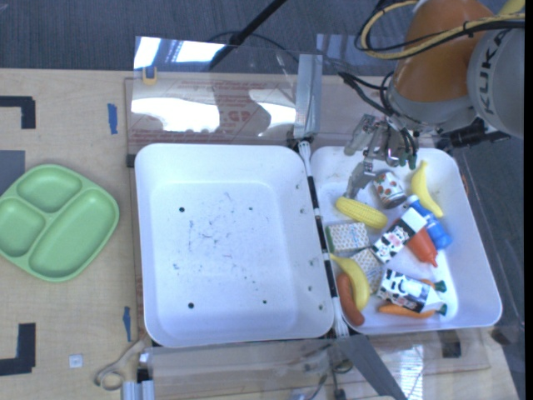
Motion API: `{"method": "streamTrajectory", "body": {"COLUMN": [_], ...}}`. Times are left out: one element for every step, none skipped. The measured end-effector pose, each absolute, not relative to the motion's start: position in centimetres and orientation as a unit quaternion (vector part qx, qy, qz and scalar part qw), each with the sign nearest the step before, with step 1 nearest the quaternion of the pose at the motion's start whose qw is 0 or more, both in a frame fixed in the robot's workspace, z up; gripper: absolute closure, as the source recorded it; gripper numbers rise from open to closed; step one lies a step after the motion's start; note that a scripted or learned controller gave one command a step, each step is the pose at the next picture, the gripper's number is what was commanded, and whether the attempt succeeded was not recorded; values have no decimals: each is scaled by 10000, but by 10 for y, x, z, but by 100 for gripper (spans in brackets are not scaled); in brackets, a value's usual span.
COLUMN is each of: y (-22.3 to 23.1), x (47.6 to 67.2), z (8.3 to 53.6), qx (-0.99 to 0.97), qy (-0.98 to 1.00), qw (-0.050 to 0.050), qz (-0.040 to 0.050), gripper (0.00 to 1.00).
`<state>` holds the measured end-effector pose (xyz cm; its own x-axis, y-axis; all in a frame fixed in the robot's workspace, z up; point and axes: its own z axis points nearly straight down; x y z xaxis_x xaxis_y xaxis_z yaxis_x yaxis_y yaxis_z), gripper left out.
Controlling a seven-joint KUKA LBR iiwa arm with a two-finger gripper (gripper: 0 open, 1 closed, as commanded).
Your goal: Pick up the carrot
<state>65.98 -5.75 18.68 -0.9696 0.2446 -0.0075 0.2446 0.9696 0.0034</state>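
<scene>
The carrot (403,311) is a slim orange piece with a green tip. It lies along the near wall of the right bin (476,261), just below a black-and-white cow-patterned toy (403,287). My gripper (375,167) hangs over the far left part of that bin, well away from the carrot. Its fingers stand open with nothing between them, one fingertip (360,182) just above a corn cob (361,211).
The right bin is crowded: a banana (425,188) at the far right, a second banana (358,280), a red piece (349,300), an orange bottle (423,245) and a checkered pad (348,237). The left bin (225,240) adjoins it. A green divided plate (54,222) sits far left.
</scene>
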Motion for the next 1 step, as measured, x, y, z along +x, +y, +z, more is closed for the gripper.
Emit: {"method": "streamTrajectory", "body": {"y": [-57], "x": [662], "z": [199], "qx": [1237], "qy": [9923], "qw": [89], "qz": [29], "gripper": [100]}}
